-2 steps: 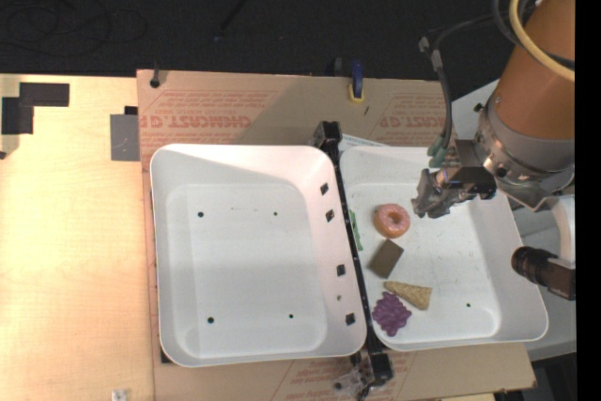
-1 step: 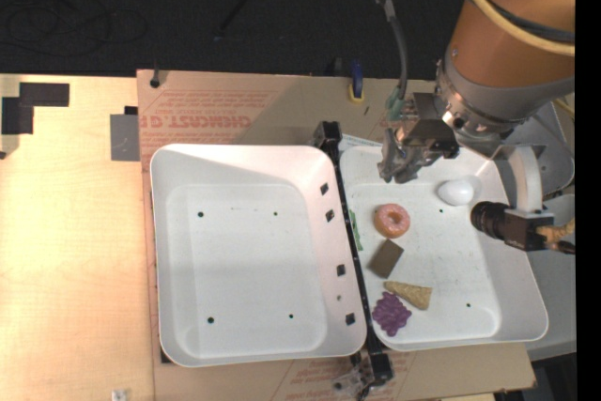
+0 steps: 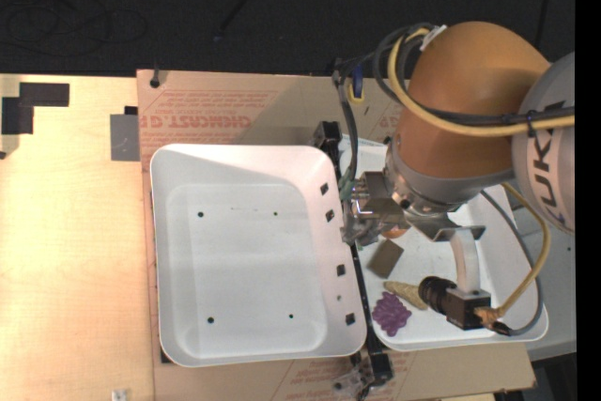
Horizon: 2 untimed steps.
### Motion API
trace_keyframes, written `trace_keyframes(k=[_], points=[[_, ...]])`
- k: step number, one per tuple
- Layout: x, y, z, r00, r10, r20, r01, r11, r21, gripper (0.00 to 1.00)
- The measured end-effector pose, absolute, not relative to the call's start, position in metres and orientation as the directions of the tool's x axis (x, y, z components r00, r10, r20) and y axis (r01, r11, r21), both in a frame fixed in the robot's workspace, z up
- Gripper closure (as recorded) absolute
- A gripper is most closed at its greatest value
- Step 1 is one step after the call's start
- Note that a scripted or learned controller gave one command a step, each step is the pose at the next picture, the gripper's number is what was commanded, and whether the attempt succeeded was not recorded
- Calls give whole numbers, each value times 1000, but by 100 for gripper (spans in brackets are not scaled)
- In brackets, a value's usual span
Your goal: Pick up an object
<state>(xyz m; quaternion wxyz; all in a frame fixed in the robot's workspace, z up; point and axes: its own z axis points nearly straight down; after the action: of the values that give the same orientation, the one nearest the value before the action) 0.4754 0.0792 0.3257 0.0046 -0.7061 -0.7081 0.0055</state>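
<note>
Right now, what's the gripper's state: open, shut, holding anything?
Gripper: cannot be told; it hangs low over the right bin, above a brown block.

Warm overhead light, soft glare on the left bin floor, arm shadowing the right bin, dark background, slightly soft focus

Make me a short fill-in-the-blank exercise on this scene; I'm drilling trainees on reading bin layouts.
1. The purple bumpy cluster lies in the ____ bin.
2. The brown flat block sits ____ the purple bumpy cluster in the picture.
3. The grey arm's wrist band is ____ in colour.

Missing words: right; above; orange
</note>
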Motion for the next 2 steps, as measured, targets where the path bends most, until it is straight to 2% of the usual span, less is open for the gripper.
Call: trace_keyframes(k=[1,2], points=[[487,72,443,-1,1000,1,1000,1,10,100],[474,31,330,4,1000,-2,1000,-4,-12,100]])
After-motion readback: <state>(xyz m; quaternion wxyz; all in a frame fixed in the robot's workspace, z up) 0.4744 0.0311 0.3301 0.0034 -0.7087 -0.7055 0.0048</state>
